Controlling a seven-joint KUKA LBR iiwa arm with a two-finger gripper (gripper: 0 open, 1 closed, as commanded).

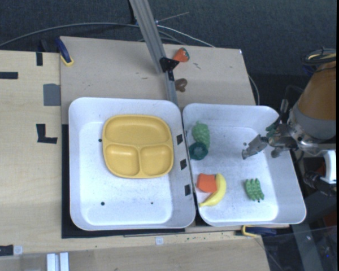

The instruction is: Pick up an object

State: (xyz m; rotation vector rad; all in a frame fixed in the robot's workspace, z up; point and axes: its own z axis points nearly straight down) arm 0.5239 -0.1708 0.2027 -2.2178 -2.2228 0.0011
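Arm: the grey arm with its orange band (321, 97) reaches in from the right edge, over the right rim of the right bin.
Jaws: the gripper (259, 147) sits low over the upper right part of the right bin; its dark fingers point left; whether they are spread or closed cannot be told, and nothing can be seen between them.
Right bin (271, 116): a shallow white bin holding four small things.
Green ridged toy (201, 132): near the bin's left wall, upper part, well apart from the gripper.
Teal cup-like piece (198, 150): just below the green ridged toy, touching or nearly touching it.
Orange block (207, 182): lower left of the right bin, against the banana.
Banana (217, 192): yellow, curved, lying just right of and below the orange block, touching it.
Green spiky toy (253, 189): lower right of the right bin, apart from the banana, below the gripper.
Left bin (79, 162): white, beside the right bin, their inner walls meeting.
Yellow divided plate (138, 145): lies flat in the upper half of the left bin, three compartments facing up.
Tabletop (22, 151): light wood with dark tape marks on the left.
Grey pole (147, 21): slants in from the top toward the bins' junction.
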